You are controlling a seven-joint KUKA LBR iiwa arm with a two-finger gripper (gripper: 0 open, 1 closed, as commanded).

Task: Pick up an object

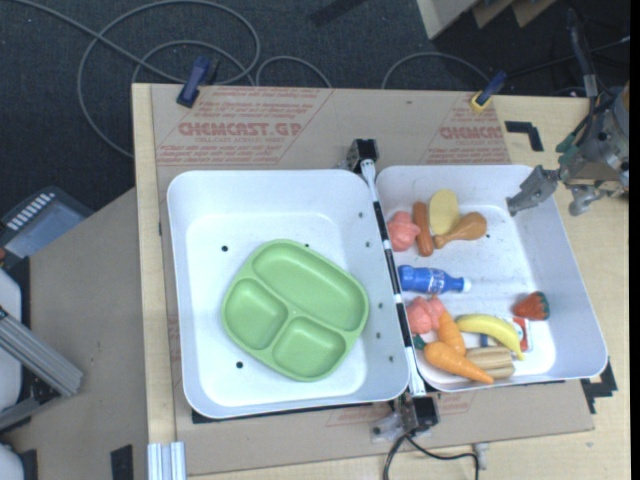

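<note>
The right bin (560,258) holds several toy foods: a drumstick (463,230), a yellow piece (443,211), a sausage (423,228), a blue bottle (430,280), a banana (490,328), a strawberry (532,306) and carrots (460,361). My gripper (555,196) hangs over the bin's far right corner, above and to the right of the drumstick. Its fingers (527,190) stand apart and open, with nothing between them.
The left bin (200,228) carries a green divided plate (295,308). Two pink pieces (403,230) lie against the right bin's left wall. A small white dish (432,368) sits under the carrots at the near edge. Cables run across the floor behind the bench.
</note>
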